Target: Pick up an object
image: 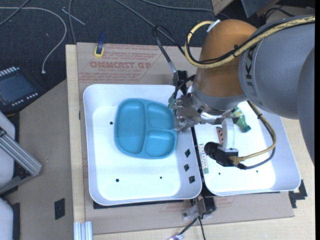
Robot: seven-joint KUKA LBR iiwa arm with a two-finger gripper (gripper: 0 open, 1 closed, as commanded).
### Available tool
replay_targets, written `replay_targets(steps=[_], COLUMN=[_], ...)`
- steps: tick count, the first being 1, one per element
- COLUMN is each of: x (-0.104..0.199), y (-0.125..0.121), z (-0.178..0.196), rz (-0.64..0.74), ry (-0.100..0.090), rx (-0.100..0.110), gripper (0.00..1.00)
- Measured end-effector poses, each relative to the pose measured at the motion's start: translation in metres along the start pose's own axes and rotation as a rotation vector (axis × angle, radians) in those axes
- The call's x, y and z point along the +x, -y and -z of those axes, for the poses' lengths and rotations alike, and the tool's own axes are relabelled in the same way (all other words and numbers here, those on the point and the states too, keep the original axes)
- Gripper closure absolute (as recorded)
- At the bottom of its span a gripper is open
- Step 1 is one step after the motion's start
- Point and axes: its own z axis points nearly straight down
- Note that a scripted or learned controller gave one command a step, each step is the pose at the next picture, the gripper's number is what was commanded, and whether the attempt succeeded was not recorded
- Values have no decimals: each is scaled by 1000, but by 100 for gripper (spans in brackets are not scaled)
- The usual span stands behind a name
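Observation:
A blue divided plate (145,128) lies flat in the left white bin (100,164), toward its upper right. My gripper (180,118) hangs over the wall between the two bins, right at the plate's right rim. The orange wrist band and grey arm above hide most of it. A small green object (243,122) lies in the right bin (260,176), partly under the arm. Just below the wrist a small red and white piece (220,132) shows in the same bin.
Both bins sit on a cardboard sheet (120,59) with red print. Loose cables run over the dark floor at the top left. A blue and yellow tool (100,44) lies at the cardboard's top edge. A metal rail (17,151) stands at the left.

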Motion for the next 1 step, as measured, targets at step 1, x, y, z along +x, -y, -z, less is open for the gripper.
replay_targets(steps=[1], x=[-3], y=[-1], z=[0], rz=[-5], ry=[2], rx=[-1], gripper=[0])
